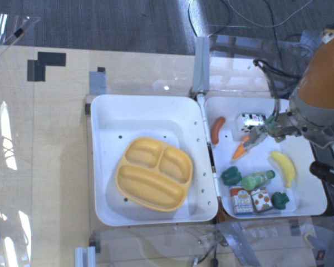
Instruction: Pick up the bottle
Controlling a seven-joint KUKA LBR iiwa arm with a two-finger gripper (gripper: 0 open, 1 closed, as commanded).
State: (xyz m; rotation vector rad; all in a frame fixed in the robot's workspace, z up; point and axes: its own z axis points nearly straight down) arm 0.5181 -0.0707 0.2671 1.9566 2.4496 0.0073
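The bottle point(258, 179) is small and green with a lighter cap end. It lies on its side in the lower half of the right bin point(309, 207), between a dark green vegetable point(231, 175) and a banana point(284, 166). My gripper point(255, 137) hangs over the upper middle of that bin, above and slightly left of the bottle and apart from it. It is just over the top of an orange carrot point(239, 149). Nothing shows held in it.
The right bin also holds a red sausage point(217, 129), a shiny silver object point(250, 119), two small cartons point(250, 200) and a green toy point(280, 199). A yellow divided plate point(154, 173) lies in the left bin point(103, 149). The arm's orange band point(323, 77) looms at right.
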